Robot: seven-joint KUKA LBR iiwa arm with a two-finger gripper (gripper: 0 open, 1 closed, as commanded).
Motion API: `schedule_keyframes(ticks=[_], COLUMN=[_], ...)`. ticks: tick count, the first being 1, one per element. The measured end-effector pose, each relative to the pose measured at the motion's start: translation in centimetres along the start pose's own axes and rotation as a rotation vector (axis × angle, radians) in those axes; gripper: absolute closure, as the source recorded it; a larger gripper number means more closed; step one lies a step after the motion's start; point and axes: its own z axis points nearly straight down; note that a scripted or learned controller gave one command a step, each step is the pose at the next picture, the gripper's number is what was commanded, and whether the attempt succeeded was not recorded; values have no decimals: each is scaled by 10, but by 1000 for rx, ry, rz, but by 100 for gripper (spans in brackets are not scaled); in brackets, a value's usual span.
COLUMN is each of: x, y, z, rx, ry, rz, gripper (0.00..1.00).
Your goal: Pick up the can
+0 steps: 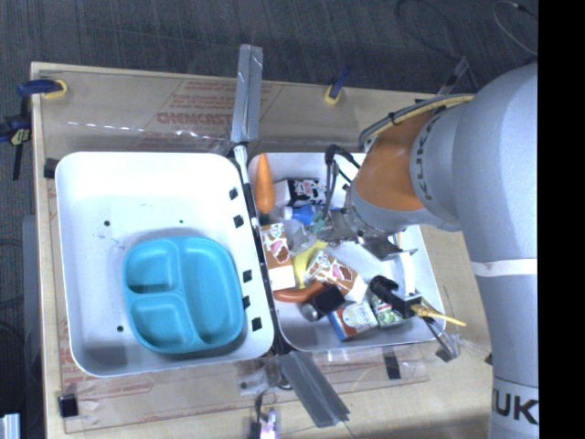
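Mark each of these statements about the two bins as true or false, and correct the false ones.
1. The blue divided tray lies in the left bin. True.
2. The orange carrot lies in the left bin. False: it lies in the right bin, by the dividing wall.
3. The gripper hangs over the right bin's clutter. True.
4. The arm reaches over the blue tray. False: it is above the right bin.
5. The right bin holds one item. False: it holds many.

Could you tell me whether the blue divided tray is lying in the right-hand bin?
No, the blue divided tray lies alone in the left bin, apart from the cluttered right bin.
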Motion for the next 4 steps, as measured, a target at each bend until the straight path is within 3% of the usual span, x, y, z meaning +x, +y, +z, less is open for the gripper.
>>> schedule_keyframes(ticks=[1,2,3,4], x=[-52,-44,-25,-46], y=[-43,-86,-82,-84], z=[-85,-11,-67,-87], rx=[15,16,14,15], ry=[18,20,20,19], rz=[118,65,15,66], gripper=[0,0,0,0])
